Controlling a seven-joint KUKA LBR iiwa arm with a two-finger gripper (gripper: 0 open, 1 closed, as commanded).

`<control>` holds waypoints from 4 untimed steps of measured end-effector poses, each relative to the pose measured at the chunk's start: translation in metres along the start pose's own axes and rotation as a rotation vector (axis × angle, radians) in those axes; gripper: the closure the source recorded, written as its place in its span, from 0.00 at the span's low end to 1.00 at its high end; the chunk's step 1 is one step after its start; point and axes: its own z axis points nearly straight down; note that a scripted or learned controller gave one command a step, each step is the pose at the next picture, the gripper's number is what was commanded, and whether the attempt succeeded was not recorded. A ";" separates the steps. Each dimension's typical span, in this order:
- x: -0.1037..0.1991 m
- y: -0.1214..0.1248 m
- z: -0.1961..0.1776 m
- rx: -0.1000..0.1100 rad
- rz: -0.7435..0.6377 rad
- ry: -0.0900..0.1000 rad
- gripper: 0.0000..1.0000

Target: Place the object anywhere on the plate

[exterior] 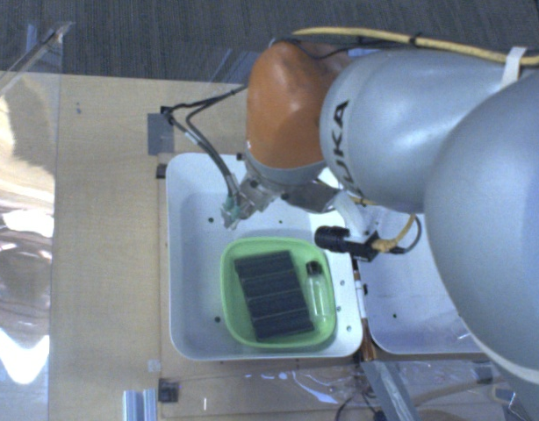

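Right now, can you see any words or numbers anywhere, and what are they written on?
"KUKA" in dark letters, running up the side of the grey robot arm; the bottom letters are partly cut off.
The green plate, the dark ridged block on it and the white bin carry no text.

Grey arm [410,121] from the right, orange-banded wrist [283,108] downward.

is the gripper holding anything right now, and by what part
Cannot be told: the arm's orange band hides the gripper. The dark ridged block lies on the green plate, apart from the arm.
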 end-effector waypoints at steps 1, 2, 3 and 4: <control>0.021 -0.016 -0.009 -0.002 -0.178 -0.001 1.00; 0.021 -0.016 -0.009 -0.002 -0.178 0.000 0.00; 0.034 0.005 0.003 -0.002 -0.165 0.000 0.00; 0.007 -0.042 -0.056 -0.003 -0.175 -0.003 0.00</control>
